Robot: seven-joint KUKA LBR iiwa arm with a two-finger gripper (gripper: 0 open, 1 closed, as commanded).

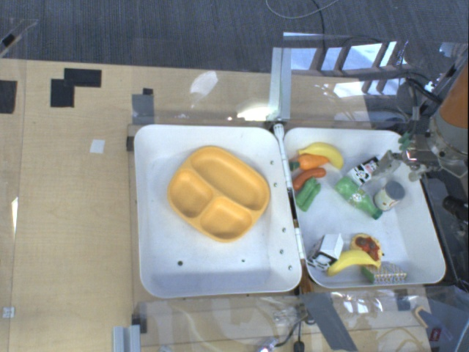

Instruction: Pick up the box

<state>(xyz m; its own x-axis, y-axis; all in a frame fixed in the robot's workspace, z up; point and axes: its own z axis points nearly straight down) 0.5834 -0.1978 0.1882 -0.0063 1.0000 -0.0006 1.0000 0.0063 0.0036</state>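
Camera view: box [327,249] near right bin's [438,264] front edge.

Grey arm [448,141] with an orange band, black cables, and pale metallic tool [405,155] at its tip.

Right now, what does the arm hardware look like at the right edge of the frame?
An orange band curves above a pale grey wrist section. Below it sits darker grey metal hardware, with a slim light-coloured part reaching out over the right bin. Dark cables run beside the arm. No markings readable.
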